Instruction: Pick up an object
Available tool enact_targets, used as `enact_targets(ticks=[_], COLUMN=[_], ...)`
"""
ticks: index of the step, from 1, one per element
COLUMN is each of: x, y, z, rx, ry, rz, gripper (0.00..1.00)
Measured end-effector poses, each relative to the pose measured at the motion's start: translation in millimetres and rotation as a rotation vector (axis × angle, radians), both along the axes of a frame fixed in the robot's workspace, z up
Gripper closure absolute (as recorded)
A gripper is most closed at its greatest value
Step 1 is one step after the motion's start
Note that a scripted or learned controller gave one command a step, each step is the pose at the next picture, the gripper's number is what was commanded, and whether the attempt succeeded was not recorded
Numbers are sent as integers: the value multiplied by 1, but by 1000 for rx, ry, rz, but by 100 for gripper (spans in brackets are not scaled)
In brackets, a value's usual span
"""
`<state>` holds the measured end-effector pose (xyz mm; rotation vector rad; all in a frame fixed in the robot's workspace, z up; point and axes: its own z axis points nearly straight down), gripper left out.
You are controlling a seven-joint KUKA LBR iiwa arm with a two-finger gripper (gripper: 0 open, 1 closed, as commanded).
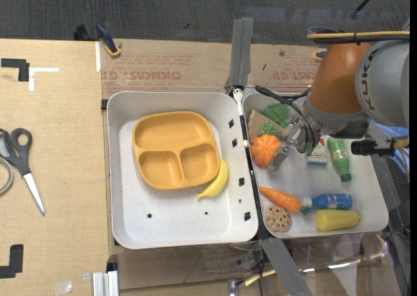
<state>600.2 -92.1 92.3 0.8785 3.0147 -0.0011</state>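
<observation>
My gripper (291, 150) hangs low over the right bin (374, 184), just right of an orange pumpkin-shaped toy (264, 150). Its fingers stand apart and I see nothing between them; the left fingertip is close to the pumpkin's right side. Behind the pumpkin lies a green leafy toy (277, 114). To the gripper's right are a small white carton (317, 154) and a green bottle (339, 160). Nearer the front lie a carrot (280, 197), a cookie (278, 219), a blue bottle (331, 201) and a yellow piece (337, 220).
The left bin (124, 223) holds an orange divided plate (174, 149) with a banana (217, 182) against its right edge. Scissors (23, 164) lie on the bench at far left. The arm's grey and orange wrist (345, 86) covers the right bin's back corner.
</observation>
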Motion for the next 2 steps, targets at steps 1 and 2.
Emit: enact_targets(ticks=[1, 2], x=[14, 37], y=[-2, -11], z=[0, -2], rx=[0, -5], ry=[-1, 15], rz=[-220, -635], gripper=[0, 0])
